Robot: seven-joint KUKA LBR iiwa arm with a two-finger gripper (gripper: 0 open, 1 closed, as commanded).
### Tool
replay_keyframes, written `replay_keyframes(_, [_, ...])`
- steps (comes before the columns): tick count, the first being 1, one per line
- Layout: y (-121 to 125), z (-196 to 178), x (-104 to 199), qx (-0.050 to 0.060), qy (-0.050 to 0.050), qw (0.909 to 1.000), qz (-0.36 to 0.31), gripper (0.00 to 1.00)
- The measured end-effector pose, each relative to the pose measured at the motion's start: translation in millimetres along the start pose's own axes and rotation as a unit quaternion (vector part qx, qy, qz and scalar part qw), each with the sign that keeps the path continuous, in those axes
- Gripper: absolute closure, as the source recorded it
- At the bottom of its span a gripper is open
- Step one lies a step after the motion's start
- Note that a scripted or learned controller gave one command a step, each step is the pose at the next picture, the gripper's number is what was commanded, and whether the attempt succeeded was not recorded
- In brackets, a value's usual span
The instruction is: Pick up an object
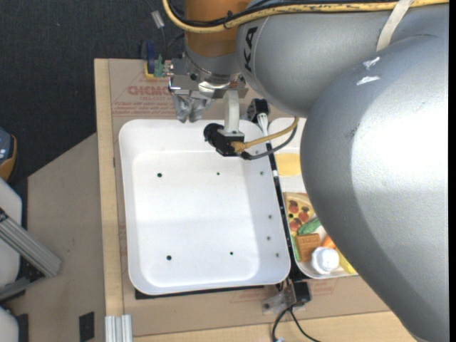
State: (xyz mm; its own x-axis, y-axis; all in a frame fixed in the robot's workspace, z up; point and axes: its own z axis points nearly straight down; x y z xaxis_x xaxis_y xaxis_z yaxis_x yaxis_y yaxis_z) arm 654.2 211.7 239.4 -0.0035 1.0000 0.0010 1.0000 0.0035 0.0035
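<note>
**Station status: gripper at far rim of left bin, objects in right bin**

1. Arm position. The grey arm (370,155) enters from the right and covers most of that side of the bench. Its orange band (221,6) sits at the top of the view, directly above the wrist.

2. Gripper position. The gripper (187,111) hangs over the far rim of the left bin (128,191), about where the white rim meets the brown board (107,212) under the bins. Nothing is visible between its tips.

3. Jaw state. From this angle I cannot tell whether the jaws are apart or together. The metal tips appear as one small grey cluster.

4. Left bin. The white floor shows a few small dark dots, spaced well apart.

5. Right bin. The arm hides most of the right bin (302,271), leaving a narrow strip beside the dividing edge visible.

6. Objects to pick. All visible objects lie in that strip, well apart from the gripper:
   - a yellow item (288,164) at the far end;
   - a printed packet (301,214) with vegetable pictures, nearer;
   - an orange-brown block (307,245) just beside the packet;
   - a white-capped bottle (324,260) touching the block, at the near end.
</note>
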Motion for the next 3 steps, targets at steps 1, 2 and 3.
replay_keyframes(1, [0,-11,1,-0.001,0.000,1.0000,-0.001,1.00])
replay_keyframes(2, [1,-21,1,-0.003,0.000,1.0000,-0.001,1.00])
replay_keyframes(3, [-12,-53,14,-0.001,0.001,1.0000,0.001,1.00])
